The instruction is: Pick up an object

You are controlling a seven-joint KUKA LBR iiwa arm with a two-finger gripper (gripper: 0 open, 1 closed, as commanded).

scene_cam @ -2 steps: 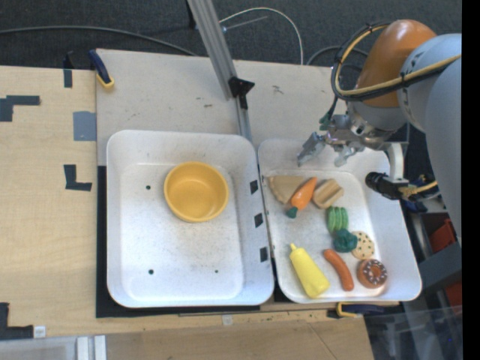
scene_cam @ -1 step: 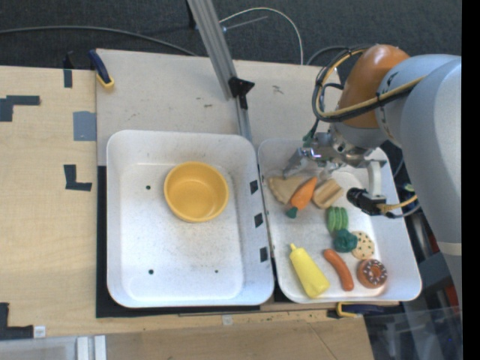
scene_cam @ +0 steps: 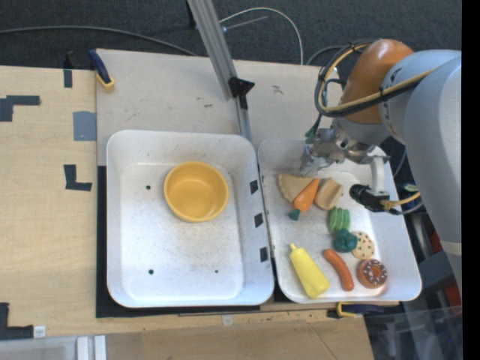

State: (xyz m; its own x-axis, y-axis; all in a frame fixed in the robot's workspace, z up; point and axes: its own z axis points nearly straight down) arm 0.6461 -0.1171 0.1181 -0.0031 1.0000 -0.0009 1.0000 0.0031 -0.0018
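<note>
The arm reaches in from the right and its hand hangs low over the far end of the right bin, just above the tan wedge and the top of the carrot. This looks like the approach step of a pick: the hand is over the pile, and nothing can be seen gripped in it. Whether the hand is apart or together I cannot tell (the wrist hides its tips from this angle).

The pickable things all lie in the right bin: the wedge, carrot and bread touching one another at the far end, then a green pepper, a cookie, a sausage, a donut and a yellow bottle nearer the front. The left bin carries a yellow bowl.

The next move probably calls for a short straight descent onto the wedge or carrot. Because those pieces crowd together, the hand should straddle just one of them.
</note>
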